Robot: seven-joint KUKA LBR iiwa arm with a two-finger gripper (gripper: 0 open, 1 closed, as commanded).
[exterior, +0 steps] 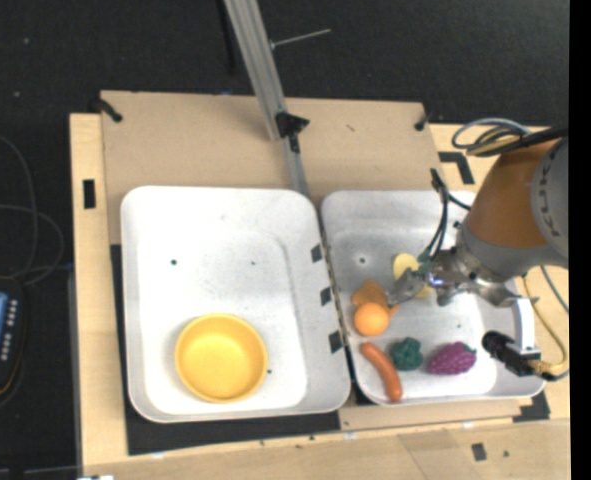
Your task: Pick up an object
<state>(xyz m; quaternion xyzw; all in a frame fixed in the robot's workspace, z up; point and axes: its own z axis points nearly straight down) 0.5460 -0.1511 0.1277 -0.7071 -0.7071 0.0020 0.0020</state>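
My gripper [408, 288] hangs low over the middle of the right bin [375, 218], reaching in from the right. Its tip is beside a pale yellow piece [405, 264] and just right of an orange wedge [369, 294]. An orange ball [371, 320] lies below the wedge. Along the bin's front lie a red-orange sausage-shaped piece [383, 370], a dark green piece [407, 353] and a purple bunch of grapes [451, 358]. Nothing can be seen held in the gripper.
A yellow bowl [221, 356] sits in the front of the left bin [215, 238]. A grey metal pole [260, 63] slants up from between the bins at the back. The arm's orange band [505, 203] stands over the right bin's right edge.
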